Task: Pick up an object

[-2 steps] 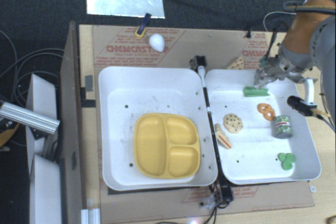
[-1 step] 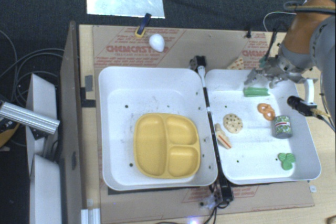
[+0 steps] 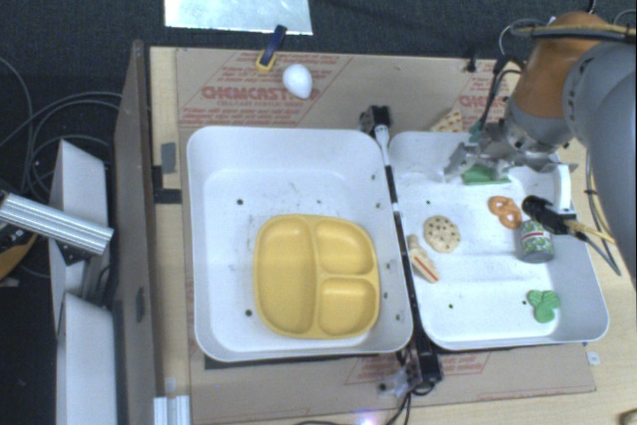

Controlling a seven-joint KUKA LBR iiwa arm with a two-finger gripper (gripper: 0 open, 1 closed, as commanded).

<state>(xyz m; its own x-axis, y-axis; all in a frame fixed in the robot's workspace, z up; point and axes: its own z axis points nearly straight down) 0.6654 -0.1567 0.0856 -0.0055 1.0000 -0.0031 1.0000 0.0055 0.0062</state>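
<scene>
My gripper (image 3: pixel 485 160) is low over the far part of the right bin (image 3: pixel 577 314), reaching in from the right. A flat green piece (image 3: pixel 485 176) lies just under its tips, partly hidden by them; whether it is gripped cannot be made out. Also in this bin are an orange pretzel (image 3: pixel 505 210), a small green-labelled can (image 3: pixel 535 242), a round speckled cookie (image 3: pixel 441 234), a little hot dog (image 3: pixel 424 266) by the left wall, and a green leafy piece (image 3: pixel 542 305) near the front right.
The left bin (image 3: pixel 214 214) holds a yellow divided plate (image 3: pixel 317 275). Behind the bins, on the cardboard, lie a white egg (image 3: pixel 297 80), a blue-and-yellow tool (image 3: pixel 269 50) and a cracker (image 3: pixel 450 121). A divider bar (image 3: pixel 396 214) runs between the bins.
</scene>
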